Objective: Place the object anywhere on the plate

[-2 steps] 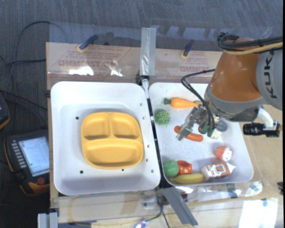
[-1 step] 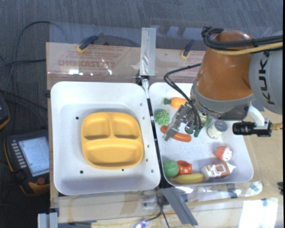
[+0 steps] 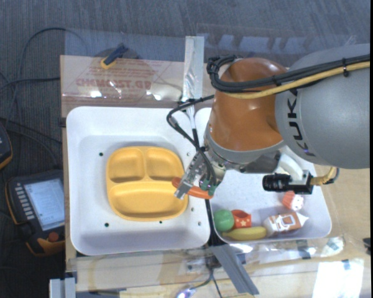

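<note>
At plate's right rim we see jaws [image 3: 194, 183] closed on orange carrot [image 3: 193, 190]. Carrot long axis runs left-right, left tip over yellow plate [image 3: 141, 182], right end toward bin divider. We judge short leftward shift needed before release.

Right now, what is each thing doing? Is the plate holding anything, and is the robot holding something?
yellow plate: flat in the left bin, its three sections bare.
carrot: pinched in the tool, hanging over the plate's right rim.
tool: shut on the carrot.
banana: lying in the right bin.
green ball: resting beside the banana.
small carton: lying on its side in the right bin.
</note>
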{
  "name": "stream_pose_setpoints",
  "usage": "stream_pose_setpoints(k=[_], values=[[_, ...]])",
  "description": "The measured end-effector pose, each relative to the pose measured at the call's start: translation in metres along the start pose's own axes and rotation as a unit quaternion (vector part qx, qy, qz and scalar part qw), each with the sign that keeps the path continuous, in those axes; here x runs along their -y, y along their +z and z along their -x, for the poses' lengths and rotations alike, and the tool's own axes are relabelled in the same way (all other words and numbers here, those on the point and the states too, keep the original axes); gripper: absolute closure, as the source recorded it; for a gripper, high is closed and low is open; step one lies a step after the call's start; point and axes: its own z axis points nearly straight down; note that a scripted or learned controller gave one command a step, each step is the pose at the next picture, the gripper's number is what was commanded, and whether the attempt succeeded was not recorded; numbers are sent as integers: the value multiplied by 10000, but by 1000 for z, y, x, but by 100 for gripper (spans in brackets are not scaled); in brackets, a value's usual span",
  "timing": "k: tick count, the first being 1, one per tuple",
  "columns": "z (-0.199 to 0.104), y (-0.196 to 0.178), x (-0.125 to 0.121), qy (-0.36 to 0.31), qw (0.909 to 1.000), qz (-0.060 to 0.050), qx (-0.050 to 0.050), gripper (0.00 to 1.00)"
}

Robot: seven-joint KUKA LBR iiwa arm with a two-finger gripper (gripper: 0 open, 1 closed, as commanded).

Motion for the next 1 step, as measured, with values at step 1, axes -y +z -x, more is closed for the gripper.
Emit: stream_pose_setpoints(k=[1], values=[[0, 0, 0, 0, 10000, 0, 1, 0]])
